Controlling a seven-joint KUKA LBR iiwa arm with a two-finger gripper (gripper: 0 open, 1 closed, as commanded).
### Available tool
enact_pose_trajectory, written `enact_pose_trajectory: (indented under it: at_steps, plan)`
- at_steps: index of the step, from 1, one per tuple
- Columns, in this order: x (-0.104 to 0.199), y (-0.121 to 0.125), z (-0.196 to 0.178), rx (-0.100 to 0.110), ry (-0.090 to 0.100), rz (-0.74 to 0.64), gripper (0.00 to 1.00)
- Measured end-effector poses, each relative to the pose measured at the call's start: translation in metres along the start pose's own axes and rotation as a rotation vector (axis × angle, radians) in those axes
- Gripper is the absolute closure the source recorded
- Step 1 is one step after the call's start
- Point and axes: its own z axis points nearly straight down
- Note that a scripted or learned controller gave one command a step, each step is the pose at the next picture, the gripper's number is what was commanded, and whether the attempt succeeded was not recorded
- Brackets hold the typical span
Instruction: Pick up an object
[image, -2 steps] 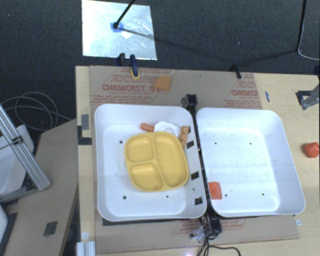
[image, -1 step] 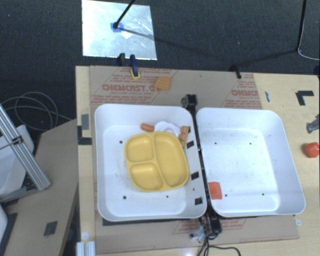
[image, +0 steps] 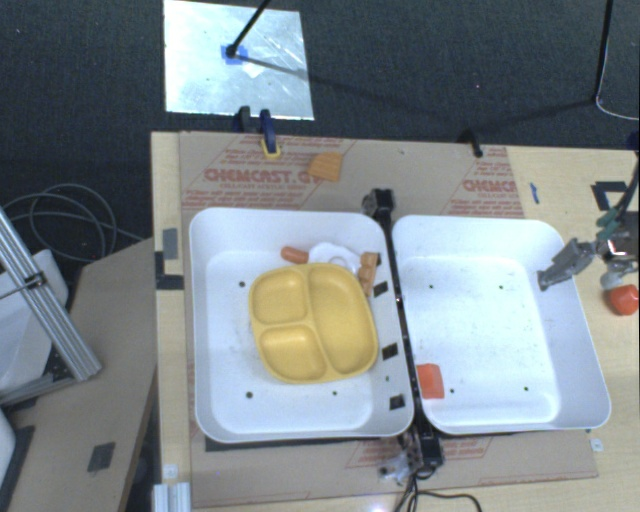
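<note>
The left bin (image: 215, 300) holds a yellow divided plate (image: 312, 323). Behind the plate lie a small orange sausage-shaped piece (image: 295, 255), a white object (image: 333, 256) and a brown piece (image: 368, 270) by the bin's right wall. An orange block (image: 429, 380) sits in the near left corner of the right bin (image: 500, 320). My gripper (image: 558, 270) hangs over the right bin's far right rim, pointing down and to the left, far from every object. Nothing shows in its grasp.
A tan piece (image: 326, 166) lies on the cardboard sheet behind the left bin. Black clips (image: 381, 203) join the bins along the middle seam. The arm's wrist (image: 618, 245) and its orange band (image: 622, 298) sit at the right edge.
</note>
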Motion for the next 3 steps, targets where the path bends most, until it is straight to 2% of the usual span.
enact_pose_trajectory:
  at_steps: [1,2,3]
  plan:
    - [0.079,0.024,0.128,0.009,0.002,0.0,0.0]
    - [-0.016,-0.001,0.099,-0.006,-0.009,0.018,0.0]
    - [0.108,0.001,0.161,0.001,0.003,-0.004,0.0]
